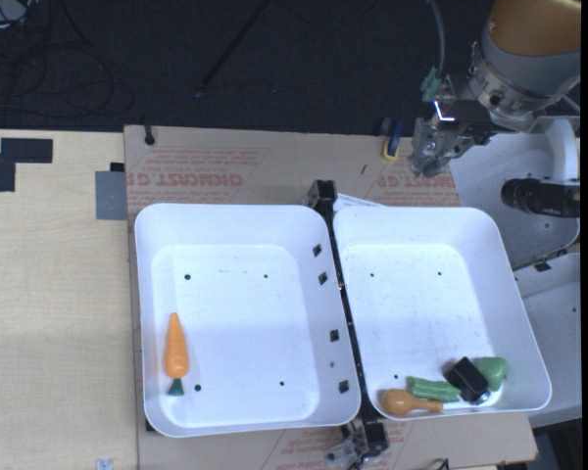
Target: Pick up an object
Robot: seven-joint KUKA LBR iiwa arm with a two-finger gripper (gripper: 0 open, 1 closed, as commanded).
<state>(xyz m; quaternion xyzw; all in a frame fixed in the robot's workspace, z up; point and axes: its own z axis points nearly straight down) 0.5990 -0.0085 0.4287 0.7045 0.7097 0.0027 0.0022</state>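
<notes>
Fingers cannot be made out on the grey gripper (433,150), raised beyond the right bin's (426,228) far rim. Left white bin (225,225) holds an orange plastic carrot (175,346). Right bin's near corner holds an orange pear-shaped toy (409,402), green pod (433,390), black block (467,378).

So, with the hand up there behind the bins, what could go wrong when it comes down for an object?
1. In the right bin the black block lies on the green items beside the orange pear-shaped toy. A grasp there may close on two things or push them apart.
2. This cluster sits against the near wall, so the hand may hit the rim.
3. The carrot lies close to the left bin's wall, leaving little room on that side.
</notes>
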